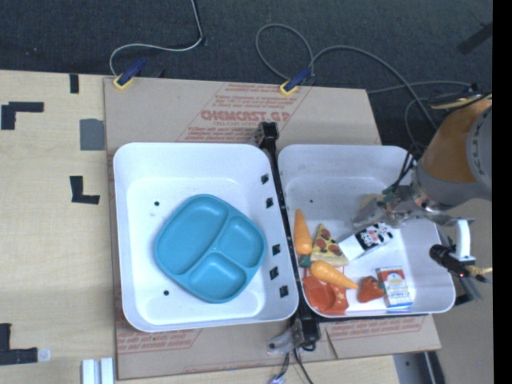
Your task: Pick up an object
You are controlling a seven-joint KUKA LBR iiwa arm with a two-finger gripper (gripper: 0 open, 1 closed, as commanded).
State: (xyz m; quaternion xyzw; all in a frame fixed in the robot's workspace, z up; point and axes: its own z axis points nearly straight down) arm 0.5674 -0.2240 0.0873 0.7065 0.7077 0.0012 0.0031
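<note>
The right bin [336,162] holds several small toys. An orange carrot [302,232] stands near the left wall, with a pizza slice [326,245] beside it and a second carrot [332,274] below. A red piece [322,296] and another red bit [370,289] lie at the front. A red and white box [395,286] sits at the front right. A white card with black spots [370,237] lies mid-bin. My gripper [382,207] hangs low just above and right of that card, with nothing visibly held.
The left bin [136,174] carries a blue divided plate [210,247]. The grey arm with its orange band [450,146] comes in over the right bin's right wall. Cables [344,54] run behind the bins on the dark floor.
</note>
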